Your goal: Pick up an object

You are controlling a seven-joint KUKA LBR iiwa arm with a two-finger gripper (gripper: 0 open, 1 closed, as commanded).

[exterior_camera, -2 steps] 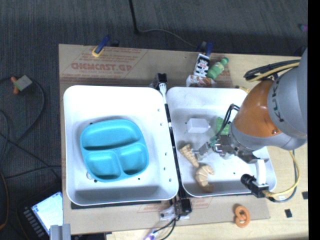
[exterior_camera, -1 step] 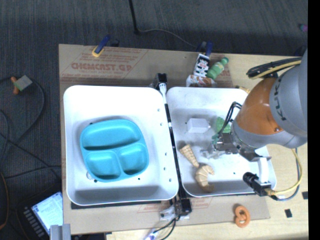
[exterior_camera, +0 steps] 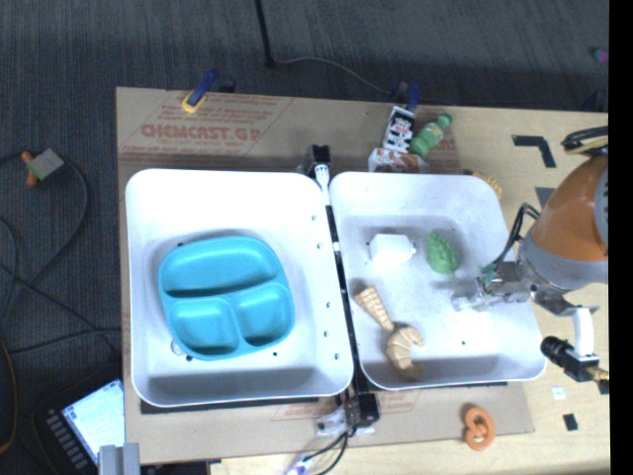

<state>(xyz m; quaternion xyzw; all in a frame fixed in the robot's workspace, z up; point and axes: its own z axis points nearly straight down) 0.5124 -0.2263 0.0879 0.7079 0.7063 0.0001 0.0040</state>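
Note:
The right bin (exterior_camera: 495,206) holds a white block (exterior_camera: 391,248), a green lumpy toy (exterior_camera: 442,252), a tan cone-shaped pastry (exterior_camera: 374,306) and a tan croissant (exterior_camera: 404,347). My gripper (exterior_camera: 473,297) hangs low over the bin's right side, just right of and below the green toy and apart from it. Nothing shows between its tips. The grey arm with its orange band (exterior_camera: 579,221) reaches in from the right.
The left bin (exterior_camera: 148,206) holds a blue divided plate (exterior_camera: 226,295). Behind the bins lie a green bottle (exterior_camera: 431,135), a small printed package (exterior_camera: 396,139) and a blue clamp (exterior_camera: 201,89). An orange pretzel-shaped toy (exterior_camera: 479,427) lies on the bench in front of the right bin.

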